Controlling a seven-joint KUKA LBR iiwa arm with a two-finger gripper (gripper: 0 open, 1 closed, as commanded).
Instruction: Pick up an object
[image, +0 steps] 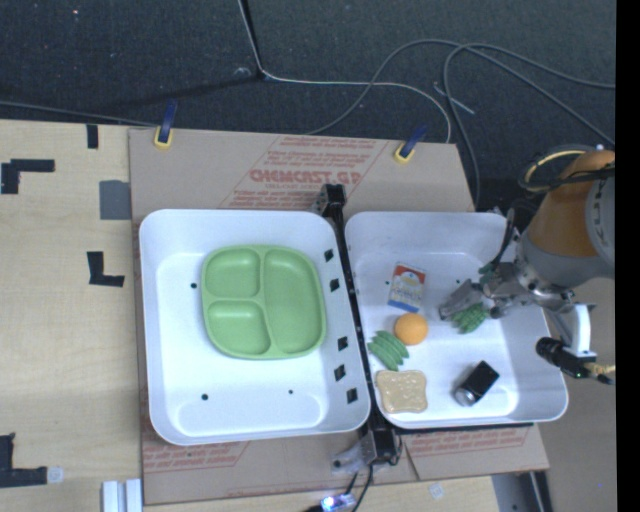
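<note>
My gripper hangs low over the right side of the right bin, reaching in from the right. A small green leafy piece lies right under its tip, touching or nearly touching it; I cannot tell whether it is gripped. To the left of the gripper are a small white carton with red and blue print and an orange ball. A green pod, a slice of toast and a black block lie nearer the front.
The left bin holds a green divided plate. Black clips run along the wall between the bins. The arm's grey body and orange band overhang the right bin's right rim. Cables lie behind the bench.
</note>
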